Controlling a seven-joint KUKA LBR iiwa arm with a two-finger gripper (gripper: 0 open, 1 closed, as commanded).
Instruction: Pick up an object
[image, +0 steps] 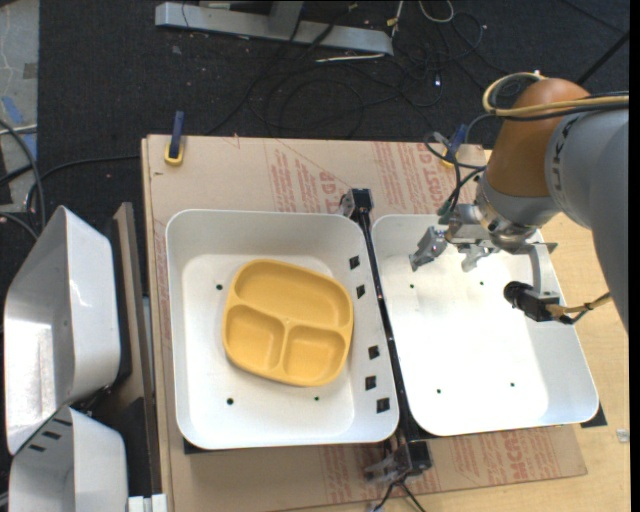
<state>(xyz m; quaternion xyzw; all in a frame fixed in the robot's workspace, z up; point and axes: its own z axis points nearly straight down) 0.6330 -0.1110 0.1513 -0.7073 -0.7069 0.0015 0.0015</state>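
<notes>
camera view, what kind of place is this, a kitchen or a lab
Most likely a robotics lab bench, not a kitchen: a grey arm's two-finger gripper hangs over two shallow white bins, one holding a yellow plastic divided plate, with black cables strewn on the dark floor behind.

mirrored, unreadable red print on the cardboard sheet (300, 175) under the bins

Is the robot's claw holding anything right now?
No, nothing. The gripper hangs open above the right bin, with no object between its fingers. The yellow plate lies in the left bin.
</notes>
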